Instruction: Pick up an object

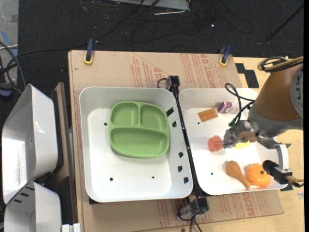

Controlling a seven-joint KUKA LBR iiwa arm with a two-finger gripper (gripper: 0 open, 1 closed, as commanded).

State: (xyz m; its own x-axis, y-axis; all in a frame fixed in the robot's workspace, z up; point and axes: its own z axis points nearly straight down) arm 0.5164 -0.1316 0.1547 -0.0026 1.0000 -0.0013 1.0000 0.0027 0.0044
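A: The gripper [231, 138] hangs low in the right bin [203, 180], just beside the red ball [215, 143].

B: Jaws open or closed?

A: Can't tell; too small and dark.

B: What else is there?

A: An orange cracker [208, 114], purple carton [226, 107], yellow piece [245, 144], drumstick [237, 172], pumpkin [259, 175]. In the left bin [91, 129], a green divided plate [140, 129].

Right bin contents. Red ball [215, 143]: small, round, just left of gripper [231, 140]. Yellow block [243, 144]: flat, partly hidden under gripper. Orange cracker [208, 114]: above-left of gripper. Purple carton [227, 107]: above. Brown drumstick [237, 172], orange pumpkin [259, 175]: below, touching.
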